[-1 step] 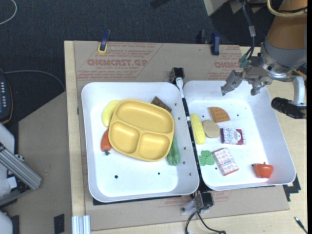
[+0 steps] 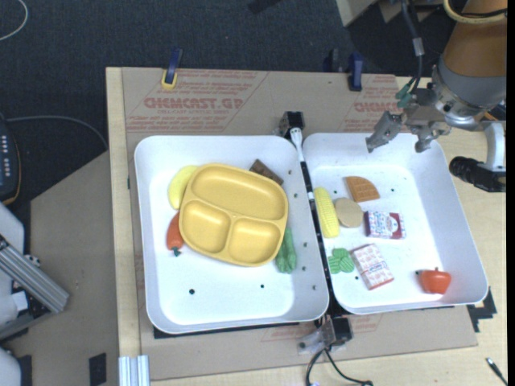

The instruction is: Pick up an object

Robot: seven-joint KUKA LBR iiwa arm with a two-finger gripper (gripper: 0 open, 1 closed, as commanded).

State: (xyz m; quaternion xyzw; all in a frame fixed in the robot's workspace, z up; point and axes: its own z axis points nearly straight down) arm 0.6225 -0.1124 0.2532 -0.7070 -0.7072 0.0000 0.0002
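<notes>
Above right bin [image 2: 451,175] far rim, end effector [image 2: 400,137] spread, unladen

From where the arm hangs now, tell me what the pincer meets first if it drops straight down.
Likely the bare white floor at the back of the right bin. The open pincer hangs over it; the orange wedge lies nearer the camera, apparently off the line, though depth is unclear.

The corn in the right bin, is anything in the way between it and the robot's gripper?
Nothing visible blocks it. The gripper hangs open above the right bin's far edge, and the corn lies uncovered by the bin's left wall, with a round tan piece beside it.
</notes>
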